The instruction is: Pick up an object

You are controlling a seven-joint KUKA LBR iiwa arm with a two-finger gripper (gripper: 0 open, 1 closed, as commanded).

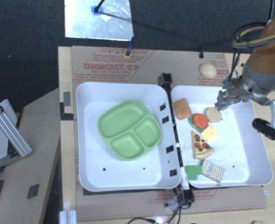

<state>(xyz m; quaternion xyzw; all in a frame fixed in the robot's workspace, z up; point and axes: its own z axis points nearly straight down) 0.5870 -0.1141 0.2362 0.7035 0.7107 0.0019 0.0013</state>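
- Where the arm (263, 55) reaches in over the right bin (261, 164), its gripper (222, 102) hangs above that bin's far edge, near the middle; whether the tool is spread or pressed together cannot be told from this angle, and nothing is seen pinched in it.
- Just beside the gripper tip, toward the bin's near side, lies a pale beige round piece (214, 115); contact between the two cannot be judged.
- Touching that piece on its left is a red tomato slice (200, 120), with a green leaf edge showing beneath it.
- An orange-brown bread piece (182, 108) lies close to the bin's left wall, near the far-left corner.
- A yellow cheese wedge (210, 134) sits below the tomato slice; a pizza slice (200, 145) lies just beside it, toward the near edge.
- A green toy (193, 171) and a checkered wrapper (213, 171) rest side by side along the near edge, at the near-left corner.
- The left bin (88, 171) holds a green divided plate (129, 129) at its centre.
- A cream egg-shaped object (208, 70) lies on the cardboard (109, 64) beyond the right bin's far edge.
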